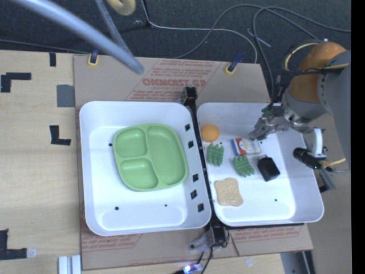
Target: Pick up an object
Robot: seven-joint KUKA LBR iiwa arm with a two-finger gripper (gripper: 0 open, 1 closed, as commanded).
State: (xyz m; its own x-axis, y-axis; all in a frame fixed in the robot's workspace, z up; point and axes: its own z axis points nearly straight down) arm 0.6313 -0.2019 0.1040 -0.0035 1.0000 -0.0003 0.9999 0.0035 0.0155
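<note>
Gripper (258,131) low in right bin (296,207), just beside the red-and-white packet (246,146). Orange ball (210,133), black block (268,168) lie loose nearby. Jaw state: cannot tell

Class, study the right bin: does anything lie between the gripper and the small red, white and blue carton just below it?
Nothing visible does. The gripper hangs right over the carton, at its upper right. The black block, the two green pieces and the orange ball lie off to the sides.
</note>
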